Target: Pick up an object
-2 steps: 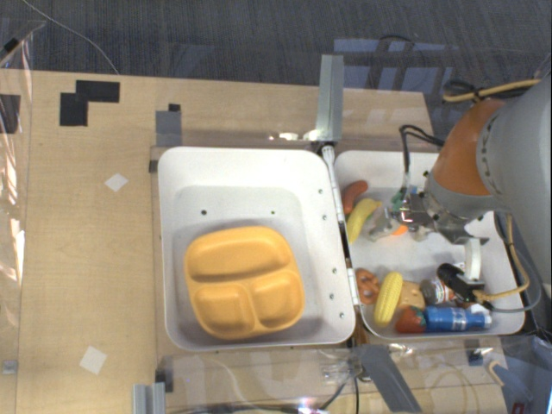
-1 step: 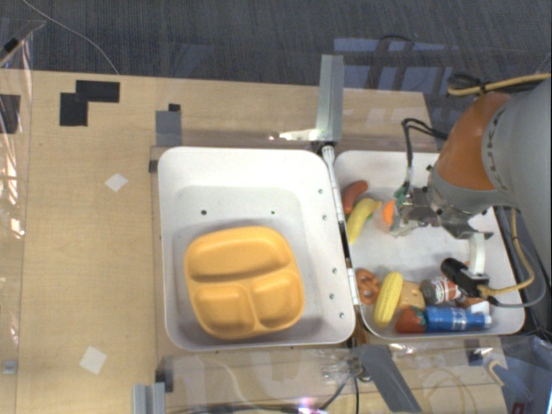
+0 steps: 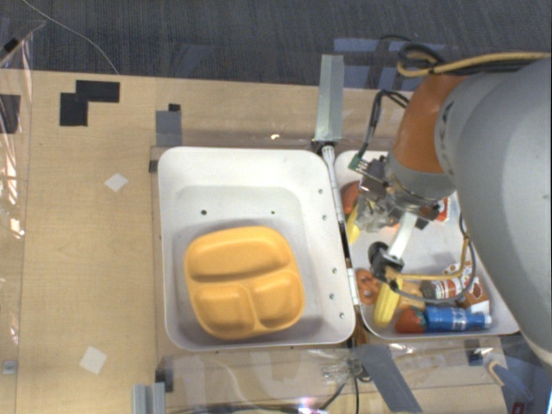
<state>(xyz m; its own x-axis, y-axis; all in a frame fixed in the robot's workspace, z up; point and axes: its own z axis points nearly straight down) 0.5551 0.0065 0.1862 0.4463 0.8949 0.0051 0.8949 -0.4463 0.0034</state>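
Hand point(image 3: 377, 210) over right bin point(image 3: 431, 250), right of yellow tray point(image 3: 244, 279); spread or pressed together, cannot tell. Blue bottle point(image 3: 455, 320) lies farther right of tray.

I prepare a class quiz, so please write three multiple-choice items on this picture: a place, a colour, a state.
1. Where is the plate? A. left bin B. right bin C. bare bench
2. Its colour? A. blue B. yellow C. red
3. Its state? A. lifted in the air B. lying flat, untouched C. standing on edge

Answers: 1 A, it lies inside the left bin. 2 B, it is yellow all over. 3 B, it lies flat, apart from the arm.
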